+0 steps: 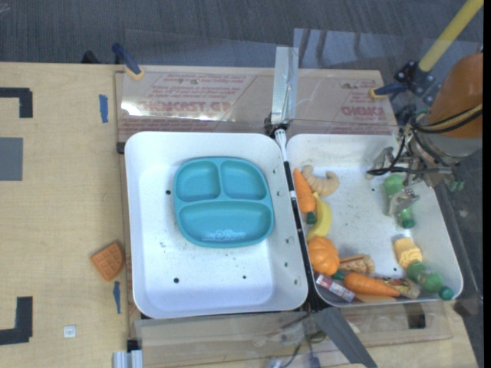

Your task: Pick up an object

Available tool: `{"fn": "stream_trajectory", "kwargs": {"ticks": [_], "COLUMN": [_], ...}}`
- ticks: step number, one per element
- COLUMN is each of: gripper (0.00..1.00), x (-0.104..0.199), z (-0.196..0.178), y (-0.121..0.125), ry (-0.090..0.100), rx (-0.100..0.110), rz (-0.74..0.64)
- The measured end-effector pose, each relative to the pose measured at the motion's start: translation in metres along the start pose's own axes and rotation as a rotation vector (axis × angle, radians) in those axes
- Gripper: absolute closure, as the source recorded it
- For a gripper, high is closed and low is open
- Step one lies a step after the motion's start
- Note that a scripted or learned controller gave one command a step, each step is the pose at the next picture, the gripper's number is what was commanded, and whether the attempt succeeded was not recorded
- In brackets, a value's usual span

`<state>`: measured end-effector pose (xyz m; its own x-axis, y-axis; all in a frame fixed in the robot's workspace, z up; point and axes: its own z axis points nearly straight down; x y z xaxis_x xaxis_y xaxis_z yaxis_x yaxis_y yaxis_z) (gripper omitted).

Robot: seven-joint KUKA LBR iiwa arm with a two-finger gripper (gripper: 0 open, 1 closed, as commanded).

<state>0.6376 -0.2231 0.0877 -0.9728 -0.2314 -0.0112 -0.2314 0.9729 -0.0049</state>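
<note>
We see wood worktop [54, 205] w/ two white bins: left bin [146, 274], right bin [360, 205] side by side, touching; waffle toy [108, 260] just left.

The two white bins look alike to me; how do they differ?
The left bin holds one thing, a blue divided plate; the right bin holds many small toy foods, among them a pumpkin and carrots. The end effector hangs over the right bin, not the left. Both are shallow and white.

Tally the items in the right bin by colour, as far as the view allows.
Orange: 3, carrot, pumpkin, carrot
Yellow: 2, banana, corn
Green: 2, piece under the claw, piece at the corner
Tan: 1, ginger root
Total: 8; small bits along the near wall are too jumbled to count.
</note>
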Motion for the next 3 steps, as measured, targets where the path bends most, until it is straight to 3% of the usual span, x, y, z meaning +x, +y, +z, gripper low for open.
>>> {"fn": "stream_trajectory", "kwargs": {"ticks": [1, 2, 3], "gripper": [0.0, 0.0, 1.0], "x": [0.001, 0.012, 0.008], "z": [-0.001, -0.001, -0.016], "y": [0.034, 0.017, 0.016], "ry": [0.005, 0.005, -0.01], "rx": [-0.004, -0.004, 0.003], "rz": [-0.067, -0.103, -0.102]}}
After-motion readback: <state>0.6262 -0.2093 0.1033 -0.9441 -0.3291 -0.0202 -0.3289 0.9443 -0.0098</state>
